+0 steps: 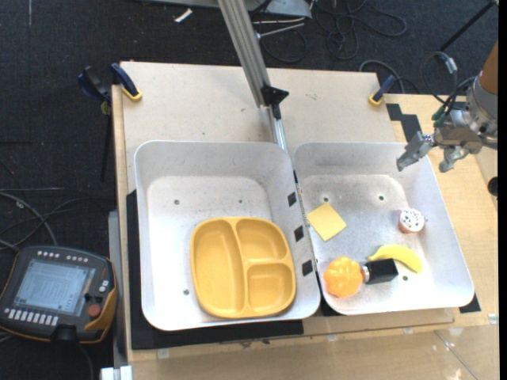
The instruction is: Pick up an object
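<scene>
I've got four loose things in the right bin (444,236) to choose from: a flat pale-yellow square (326,222) lying near the bin's left wall, a small round white-and-pink piece with dark dots (411,221) over toward the right wall, a yellow banana (398,257) curved along the front, and an orange pumpkin-like ball (343,277) at the front left with a short black block (381,271) just beside it, between the ball and the banana. So that's one of each, five pieces counting the block. In the left bin (158,172) I count a single yellow tray (242,266) with three compartments, sitting toward the front. My claw (432,153) is up at the right, hovering over the back right rim of the right bin, well apart from every object; the two grey fingers (412,153) stand spread with a gap between them and nothing in it. The surface (198,101) is a pale board with a yellow-tipped clamp at each back corner, two in all, and a slanted metal pole (247,46) comes down to its middle behind the bins. Around it I see dark carpet with black cables, and a teach pendant (55,291) lies on the floor at the lower left.
</scene>
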`<state>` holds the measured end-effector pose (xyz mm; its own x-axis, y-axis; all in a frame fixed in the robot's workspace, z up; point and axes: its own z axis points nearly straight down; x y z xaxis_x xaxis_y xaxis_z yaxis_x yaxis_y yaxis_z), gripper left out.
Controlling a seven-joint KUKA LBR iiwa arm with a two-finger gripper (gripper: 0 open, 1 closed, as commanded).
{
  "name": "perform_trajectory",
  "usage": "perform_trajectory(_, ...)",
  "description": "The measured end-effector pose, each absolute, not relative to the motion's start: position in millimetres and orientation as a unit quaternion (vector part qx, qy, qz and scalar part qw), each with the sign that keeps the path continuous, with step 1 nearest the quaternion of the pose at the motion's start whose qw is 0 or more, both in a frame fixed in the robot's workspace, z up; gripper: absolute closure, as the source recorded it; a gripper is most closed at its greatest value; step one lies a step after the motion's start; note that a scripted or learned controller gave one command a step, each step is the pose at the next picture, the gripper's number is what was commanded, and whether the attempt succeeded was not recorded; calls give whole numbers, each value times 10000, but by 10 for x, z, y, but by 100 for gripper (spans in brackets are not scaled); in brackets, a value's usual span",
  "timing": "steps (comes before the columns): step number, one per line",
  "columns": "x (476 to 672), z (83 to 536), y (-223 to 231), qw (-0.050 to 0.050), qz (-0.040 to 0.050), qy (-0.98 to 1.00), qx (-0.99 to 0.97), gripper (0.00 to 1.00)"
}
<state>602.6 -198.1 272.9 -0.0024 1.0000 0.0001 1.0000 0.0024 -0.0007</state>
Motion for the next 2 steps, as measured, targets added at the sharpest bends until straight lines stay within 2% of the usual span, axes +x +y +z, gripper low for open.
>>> perform_trajectory(1,6026,2729,-1980,3,6,-7082,-7060,0)
perform_trajectory(2,6026,2101,-1909,27,18,-7079,-7063,0)
